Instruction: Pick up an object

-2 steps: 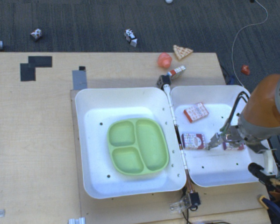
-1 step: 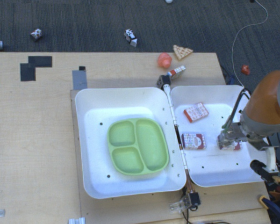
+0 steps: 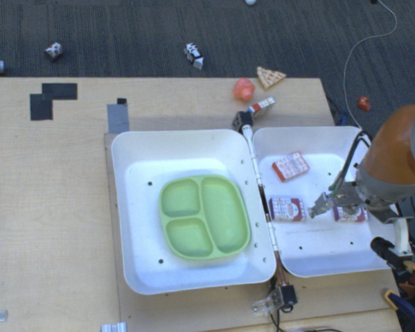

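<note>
The claw (image 3: 325, 203) hung low in the right bin (image 3: 323, 256); whether spread or pinched, I could not tell. Just left lay a flat packet (image 3: 287, 209), seemingly light, slippery, best pinched across its edges

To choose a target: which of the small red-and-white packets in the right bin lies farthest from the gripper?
The tilted packet near the bin's far wall; the other two flank the gripper.
</note>
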You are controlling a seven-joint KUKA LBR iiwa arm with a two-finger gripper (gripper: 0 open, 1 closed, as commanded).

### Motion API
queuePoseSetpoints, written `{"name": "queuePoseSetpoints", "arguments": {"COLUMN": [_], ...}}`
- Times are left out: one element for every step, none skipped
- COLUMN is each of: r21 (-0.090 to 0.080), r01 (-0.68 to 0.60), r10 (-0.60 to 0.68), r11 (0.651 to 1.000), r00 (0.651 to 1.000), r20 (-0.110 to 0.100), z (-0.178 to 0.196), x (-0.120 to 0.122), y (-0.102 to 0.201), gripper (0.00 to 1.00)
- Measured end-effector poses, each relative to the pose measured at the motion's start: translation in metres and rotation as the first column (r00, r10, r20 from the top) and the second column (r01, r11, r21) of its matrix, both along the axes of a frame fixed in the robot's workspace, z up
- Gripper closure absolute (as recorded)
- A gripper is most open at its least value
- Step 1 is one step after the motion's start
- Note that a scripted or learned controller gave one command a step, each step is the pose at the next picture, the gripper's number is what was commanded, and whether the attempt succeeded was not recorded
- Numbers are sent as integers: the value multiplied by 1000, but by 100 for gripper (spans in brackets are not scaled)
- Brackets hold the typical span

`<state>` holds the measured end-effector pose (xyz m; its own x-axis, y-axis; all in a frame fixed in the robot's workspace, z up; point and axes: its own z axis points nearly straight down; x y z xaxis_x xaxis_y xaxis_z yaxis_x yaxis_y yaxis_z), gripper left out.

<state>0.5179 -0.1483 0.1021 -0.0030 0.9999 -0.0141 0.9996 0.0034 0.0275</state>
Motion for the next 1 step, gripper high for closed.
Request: {"name": "queuePoseSetpoints", "arguments": {"r21": [4], "r01": [1], "r10": [-1], "r11": [1000], "r00": [1000], "r20": [-4], "z": [-12], "x": [-25], "y": [58], "gripper": [0]}}
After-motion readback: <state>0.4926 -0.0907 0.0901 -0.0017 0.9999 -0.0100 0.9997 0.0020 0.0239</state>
